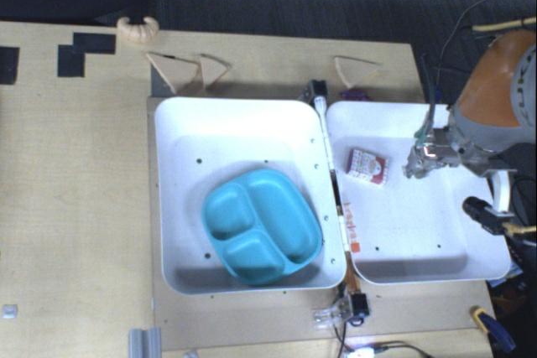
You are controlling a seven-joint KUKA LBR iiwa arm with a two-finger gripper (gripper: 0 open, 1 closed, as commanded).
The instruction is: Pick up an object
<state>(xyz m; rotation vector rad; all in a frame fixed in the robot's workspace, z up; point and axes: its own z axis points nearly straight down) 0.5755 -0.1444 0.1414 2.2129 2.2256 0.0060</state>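
Note:
A small red and white packet [367, 166] lies flat in the right bin [403, 251], near its left wall. My gripper [419, 158] hangs over the same bin, to the right of the packet and apart from it, with nothing seen between its fingers. A blue divided plate [262, 224] with three compartments rests in the left bin [180, 180], toward the front.
The grey arm with its orange band [495, 88] comes in over the right bin's right edge. A divider with a black clip [317, 90] separates the bins. Cables and clamps sit at the bench's front edge [352, 310]. A purple item [354, 95] peeks behind the right bin.

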